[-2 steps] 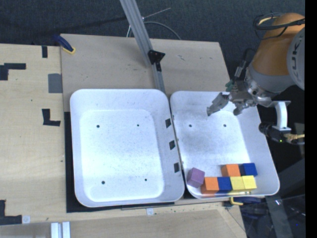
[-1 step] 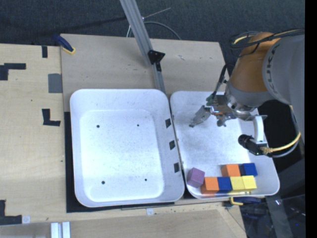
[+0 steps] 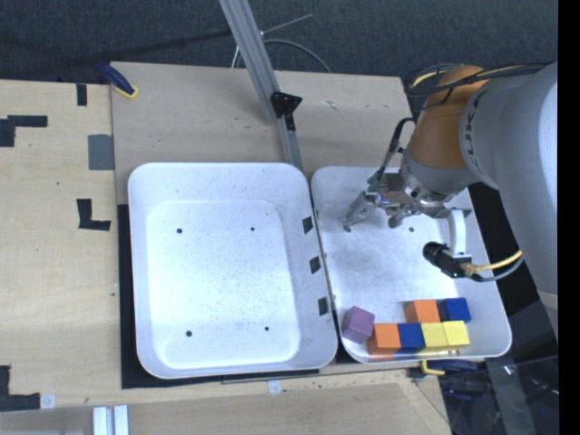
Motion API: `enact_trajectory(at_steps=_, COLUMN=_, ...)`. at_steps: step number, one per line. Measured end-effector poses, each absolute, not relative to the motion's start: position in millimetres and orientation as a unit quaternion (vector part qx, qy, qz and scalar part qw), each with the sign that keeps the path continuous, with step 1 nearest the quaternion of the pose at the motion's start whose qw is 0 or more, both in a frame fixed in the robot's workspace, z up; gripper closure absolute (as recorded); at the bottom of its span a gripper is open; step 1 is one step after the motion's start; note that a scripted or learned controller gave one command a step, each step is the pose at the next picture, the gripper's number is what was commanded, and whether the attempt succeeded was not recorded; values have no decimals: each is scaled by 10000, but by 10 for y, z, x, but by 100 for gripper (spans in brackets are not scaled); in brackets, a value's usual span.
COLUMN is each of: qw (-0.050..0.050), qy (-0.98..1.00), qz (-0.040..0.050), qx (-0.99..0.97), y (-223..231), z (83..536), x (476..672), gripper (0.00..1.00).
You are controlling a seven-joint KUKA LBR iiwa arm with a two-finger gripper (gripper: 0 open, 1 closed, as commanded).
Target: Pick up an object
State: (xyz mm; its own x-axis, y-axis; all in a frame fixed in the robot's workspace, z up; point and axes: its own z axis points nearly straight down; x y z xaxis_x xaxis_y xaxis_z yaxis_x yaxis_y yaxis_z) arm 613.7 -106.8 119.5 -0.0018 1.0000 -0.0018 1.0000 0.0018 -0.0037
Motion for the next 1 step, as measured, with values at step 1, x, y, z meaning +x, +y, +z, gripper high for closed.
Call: enact_trajectory(at_steps=1, qw=18, qy=-7079, qz=17, qx=-7063, y=-883, z=897, x=6245, gripper=0)
